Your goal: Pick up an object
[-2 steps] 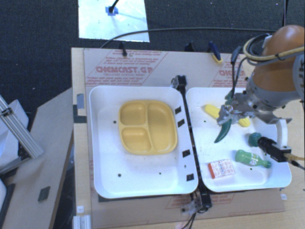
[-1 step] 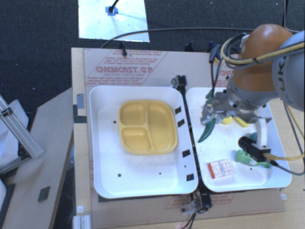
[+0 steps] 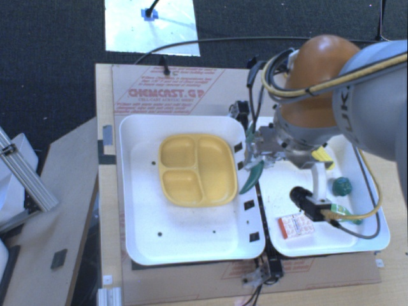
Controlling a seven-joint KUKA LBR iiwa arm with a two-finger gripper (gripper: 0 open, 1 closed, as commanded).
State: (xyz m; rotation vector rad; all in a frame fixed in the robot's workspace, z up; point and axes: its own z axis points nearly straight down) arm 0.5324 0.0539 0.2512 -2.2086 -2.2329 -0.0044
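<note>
My pincer (image 3: 256,164) was clamped on a green pod (image 3: 250,176), lifted over the rim between the bins so it would clear. The yellow tray (image 3: 196,169) lay in the left bin (image 3: 143,234); a card (image 3: 295,225) lay in the right.

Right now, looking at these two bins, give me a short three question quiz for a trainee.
1. True or false: the yellow divided plate lies in the left bin.
2. Which bin holds the red and white packet? A) left B) right
3. Fill in: the small round ball in the right bin is ____ in colour.

Key: 1 true; 2 B; 3 green.
</note>
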